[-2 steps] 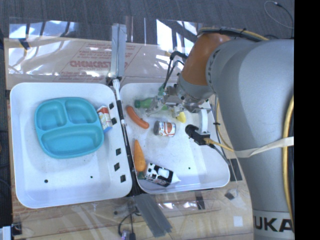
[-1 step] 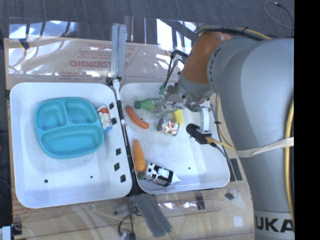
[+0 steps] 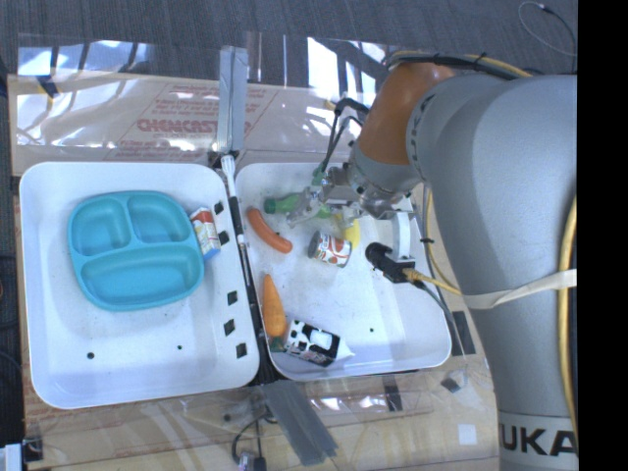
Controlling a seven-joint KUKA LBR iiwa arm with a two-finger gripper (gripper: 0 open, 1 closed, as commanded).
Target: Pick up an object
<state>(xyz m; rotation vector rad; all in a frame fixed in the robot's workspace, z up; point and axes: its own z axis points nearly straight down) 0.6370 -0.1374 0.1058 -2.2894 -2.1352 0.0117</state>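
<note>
My gripper point(image 3: 324, 202) hangs low in the right bin point(image 3: 412, 346), near its far side. It sits right by a green object point(image 3: 280, 203) and above a red and white can point(image 3: 332, 249) lying on its side. A hot dog point(image 3: 268, 231) lies just left of the can. A carrot point(image 3: 273, 305) and a black and white carton point(image 3: 314, 343) rest near the bin's front left. A yellow item point(image 3: 351, 232) peeks out beside the can.
The left bin point(image 3: 49, 361) holds a blue divided plate point(image 3: 132, 248) and a small can point(image 3: 205, 232) at its right wall. A divider ridge point(image 3: 235, 263) separates the bins. The big grey arm point(image 3: 491, 224) covers the right side.
</note>
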